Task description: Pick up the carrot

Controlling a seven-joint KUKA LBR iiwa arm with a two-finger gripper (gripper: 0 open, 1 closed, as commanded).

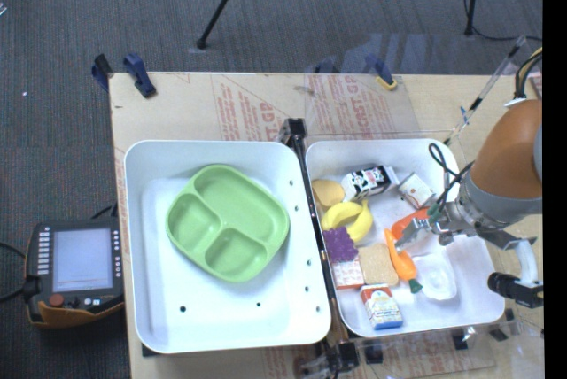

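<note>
Just below the end effector [416,227], whose grip state I cannot tell, lies the carrot [400,255].

Lighting: even, moderately bright, overhead. Shadows: soft, short. Glare: mild on white bins [142,191]. Focus: slightly soft overall; small items grainy. Dark floor [106,5] dim.

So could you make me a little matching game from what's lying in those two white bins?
Things:
1. green plate
2. carrot
3. banana
4. purple grapes

Places:
A. right bin, beside the gripper
B. just below the banana
C. left bin
D. right bin, near its left wall

Pairs: 1-C, 2-A, 3-D, 4-B
</note>
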